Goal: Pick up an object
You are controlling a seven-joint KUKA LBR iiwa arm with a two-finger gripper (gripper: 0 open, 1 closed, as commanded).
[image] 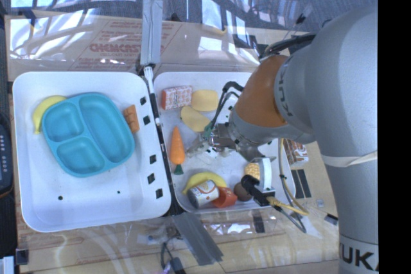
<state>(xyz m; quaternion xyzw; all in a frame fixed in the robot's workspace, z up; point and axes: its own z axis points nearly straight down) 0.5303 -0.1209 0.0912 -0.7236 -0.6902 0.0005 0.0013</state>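
The right bin (168, 83) holds several toy foods: an orange carton (176, 97), two pale yellow pieces (205, 100) (194, 119), a carrot (177, 148), a banana (200, 179), a can (204, 194), a red piece (228, 198) and a brown piece (242, 191). My gripper (209, 142) is low in the middle of this bin, just right of the carrot and below the lower yellow piece. The grey arm and its orange band (262, 96) cover the bin's right half. I see nothing clearly held.
The left bin (38, 202) holds a blue divided plate (88, 133), a yellow banana (43, 107) at its upper left and a small orange block (131, 118) by the right wall. Clips line the wall between the bins (153, 144).
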